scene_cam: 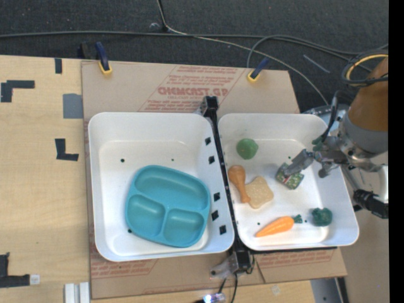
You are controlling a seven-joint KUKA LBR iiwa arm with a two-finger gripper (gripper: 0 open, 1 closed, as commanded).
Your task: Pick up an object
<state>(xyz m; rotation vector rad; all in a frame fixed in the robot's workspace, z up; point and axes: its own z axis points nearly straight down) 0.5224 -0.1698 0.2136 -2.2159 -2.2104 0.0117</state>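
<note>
Nearest edge, right bin [344, 235]: orange carrot [275, 226] lies on the floor by the front wall, tip pointing left; dark green broccoli-like piece [322, 216] just right of it, in the front right corner, apart from the carrot.
Left bin [101, 169]: teal divided tray [168, 205], three compartments, sits flat toward the front, slightly rotated.
Right bin, middle: tan bread slice [259, 192] touches a drumstick-shaped brown piece [238, 180] on its left; both lie just beside the divider between the bins.
Pincer [292, 172]: low over the right half of the right bin, on or right against a small greenish object [291, 180]; cannot tell whether the fingers are spread or pressed together, or whether the object is between them.
Arm [366, 115]: grey body with orange band, enters from the right over the bin's right wall.
Right bin, back: green ball [247, 148] alone, well apart from the pincer.
Bench [38, 169]: brown cardboard sheet [183, 90] under both bins, two clamps [103, 60] at its far edge; black cables [158, 17] beyond.
</note>
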